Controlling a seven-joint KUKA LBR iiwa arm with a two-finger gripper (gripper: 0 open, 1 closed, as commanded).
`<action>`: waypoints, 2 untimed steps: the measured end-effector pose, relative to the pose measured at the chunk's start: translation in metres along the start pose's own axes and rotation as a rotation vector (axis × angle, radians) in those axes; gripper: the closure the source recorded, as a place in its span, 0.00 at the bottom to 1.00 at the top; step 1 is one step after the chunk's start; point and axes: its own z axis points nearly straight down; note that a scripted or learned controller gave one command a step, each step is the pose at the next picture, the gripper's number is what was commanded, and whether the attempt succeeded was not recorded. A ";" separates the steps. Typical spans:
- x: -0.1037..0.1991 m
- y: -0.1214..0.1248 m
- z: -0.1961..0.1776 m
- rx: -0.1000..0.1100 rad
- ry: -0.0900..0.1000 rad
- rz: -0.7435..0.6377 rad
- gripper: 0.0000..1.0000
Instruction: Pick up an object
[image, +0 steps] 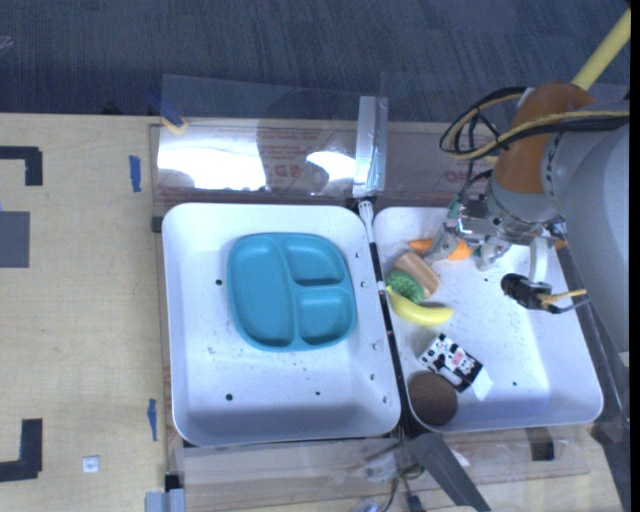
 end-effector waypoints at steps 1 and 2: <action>0.011 -0.053 -0.036 -0.023 0.004 -0.263 0.00; 0.007 -0.106 -0.016 -0.025 0.003 -0.311 0.00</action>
